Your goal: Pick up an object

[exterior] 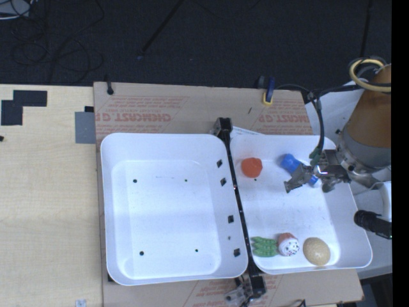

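Resting on cardboard sheet (192,110): two white bins (115,147); wooden bench (45,203) beneath.

You have one fixed camera, mounted above the bench and looking down at a slant. It faces across the bench toward a dark floor with loose cables along the top of frame. Both bins sit in the lower centre: left bin (128,152) complete, right bin (342,226) complete apart from where the arm covers its far right corner. The view stands far enough back to take in cardboard sheeting (192,110) under the bins and pale wood benchtop (45,203) at left. You see the arm (374,120) enter from the right edge, cropped there, so only its wrist end is in frame. The bottom edge cuts just below the bins' near rims.
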You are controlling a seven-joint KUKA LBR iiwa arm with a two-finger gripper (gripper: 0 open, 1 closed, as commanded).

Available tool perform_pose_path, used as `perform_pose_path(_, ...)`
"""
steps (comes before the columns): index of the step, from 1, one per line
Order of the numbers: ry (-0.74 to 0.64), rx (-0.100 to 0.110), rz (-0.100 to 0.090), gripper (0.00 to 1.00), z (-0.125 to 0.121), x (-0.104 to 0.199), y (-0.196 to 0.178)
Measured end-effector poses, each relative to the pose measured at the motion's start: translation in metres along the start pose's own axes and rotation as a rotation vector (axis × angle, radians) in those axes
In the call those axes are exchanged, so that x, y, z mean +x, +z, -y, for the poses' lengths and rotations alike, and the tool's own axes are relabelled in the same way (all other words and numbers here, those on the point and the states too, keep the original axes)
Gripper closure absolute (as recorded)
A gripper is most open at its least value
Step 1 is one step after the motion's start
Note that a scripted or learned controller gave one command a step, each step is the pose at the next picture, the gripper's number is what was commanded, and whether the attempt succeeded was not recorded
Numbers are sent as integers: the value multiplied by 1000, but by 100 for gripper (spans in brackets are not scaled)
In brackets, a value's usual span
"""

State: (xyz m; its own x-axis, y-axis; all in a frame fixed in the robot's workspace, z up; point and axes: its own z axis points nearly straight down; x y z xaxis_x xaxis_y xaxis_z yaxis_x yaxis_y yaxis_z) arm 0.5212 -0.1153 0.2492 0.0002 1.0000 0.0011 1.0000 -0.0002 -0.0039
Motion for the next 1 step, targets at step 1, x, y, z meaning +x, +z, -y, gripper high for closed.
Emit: perform_pose_path(1, 0, 0, 0, 0, 0, 0, 0)
